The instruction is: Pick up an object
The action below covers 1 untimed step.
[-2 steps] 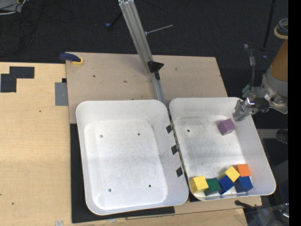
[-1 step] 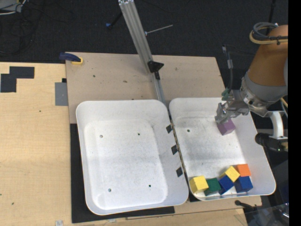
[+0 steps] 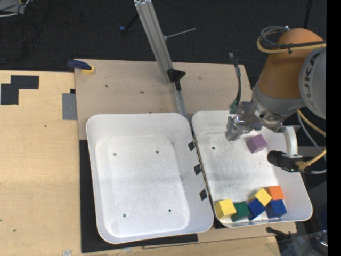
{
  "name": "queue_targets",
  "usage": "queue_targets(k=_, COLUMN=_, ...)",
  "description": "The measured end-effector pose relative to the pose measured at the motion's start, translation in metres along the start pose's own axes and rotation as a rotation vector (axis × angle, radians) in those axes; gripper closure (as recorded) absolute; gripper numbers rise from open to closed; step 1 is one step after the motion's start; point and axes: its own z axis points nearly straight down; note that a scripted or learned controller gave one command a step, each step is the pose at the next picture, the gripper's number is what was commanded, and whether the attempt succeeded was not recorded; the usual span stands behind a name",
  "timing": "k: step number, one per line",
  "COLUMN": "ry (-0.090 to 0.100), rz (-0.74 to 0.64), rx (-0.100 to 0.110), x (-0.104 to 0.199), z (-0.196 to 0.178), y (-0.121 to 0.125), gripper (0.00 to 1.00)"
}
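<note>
My gripper (image 3: 233,133) hangs over the far part of the right bin (image 3: 234,169), its metal fingers pointing down to the left. A purple cube (image 3: 256,143) lies on the bin floor just to the right of the gripper, apart from it. At the near edge of the same bin sit a yellow cube (image 3: 225,207), a green cube (image 3: 241,211), a second yellow cube (image 3: 263,197), an orange cube (image 3: 275,192) and two blue cubes (image 3: 276,208) packed close together. Nothing shows between the fingers.
The left bin (image 3: 141,175) lies beside the right one, joined by black clips (image 3: 196,168). A slanted aluminium rail (image 3: 157,39) rises behind the bins. Wooden bench surface (image 3: 37,159) stretches to the left.
</note>
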Motion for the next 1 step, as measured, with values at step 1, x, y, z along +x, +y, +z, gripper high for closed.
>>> queue_targets(k=1, ry=0.000, rz=0.000, rx=0.001, x=0.0421, z=0.0051, y=-0.0077, gripper=1.00)
